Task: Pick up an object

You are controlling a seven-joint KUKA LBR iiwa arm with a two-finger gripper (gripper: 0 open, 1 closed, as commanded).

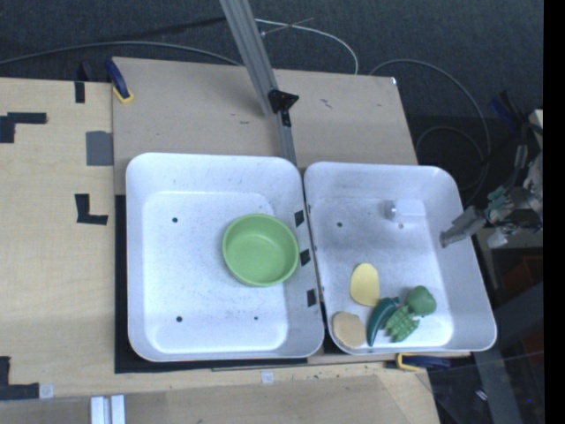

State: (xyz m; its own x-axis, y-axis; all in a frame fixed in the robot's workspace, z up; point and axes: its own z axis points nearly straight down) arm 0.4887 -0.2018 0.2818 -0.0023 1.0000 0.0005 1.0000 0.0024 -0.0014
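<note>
- the gripper (461, 228) sits at about 3 o'clock in the camera view, just over the outer rim of the right bin (415, 177); whether it is released or clenched i cannot tell, and nothing shows in its grasp.
- the candidate objects cluster in the right bin toward 5 o'clock: a yellow piece (365, 283), a tan piece (350, 329) against the bin's near rim, a dark teal piece (381, 318), and a green knobbly toy (410, 313) touching the teal one.
- a small clear item (389, 208) lies apart from them, near the bin's 12 o'clock side.
- the left bin (146, 237) bears a green bowl (259, 250), upright, toward its 3 o'clock side.
- judged step: the approach has not begun in earnest; the arm is at the bin's edge and no object is lifted.
- the next move calls for travelling inward toward 7 o'clock from the gripper, choosing one piece, and descending on it; the yellow piece stands freest, while the green and teal pair touch and could shift together.
</note>
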